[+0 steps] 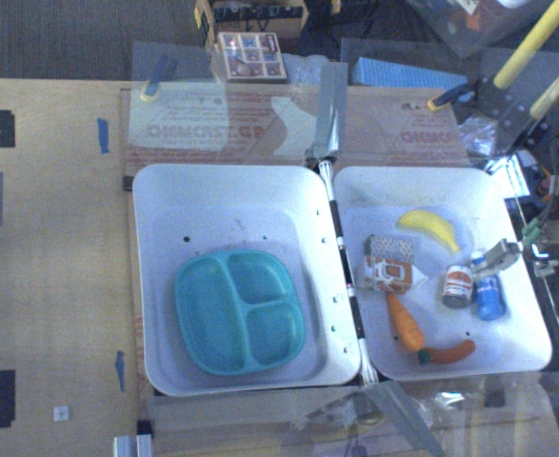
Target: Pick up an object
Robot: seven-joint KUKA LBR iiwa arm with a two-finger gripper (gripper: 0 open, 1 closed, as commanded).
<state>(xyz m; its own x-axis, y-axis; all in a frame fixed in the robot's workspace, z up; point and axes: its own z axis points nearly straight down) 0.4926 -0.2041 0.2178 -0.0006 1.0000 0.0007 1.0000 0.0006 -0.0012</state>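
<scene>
Open cardboard box (250,6) and patterned small box (251,56) on the floor beyond the bins

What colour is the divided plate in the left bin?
Teal, or blue-green; the plate shows clearly in the camera view.

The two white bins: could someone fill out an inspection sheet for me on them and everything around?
Surface: left bin and right bin, side by side on the bench.
Job's things: teal divided plate in the left bin; banana, small carton, carrot, sausage, can, blue bottle in the right.
Clutter: nothing seen.
Grippers: gripper above the can and bottle, grasp unclear.
Cables: nothing seen.
Surroundings: cardboard box behind.
</scene>
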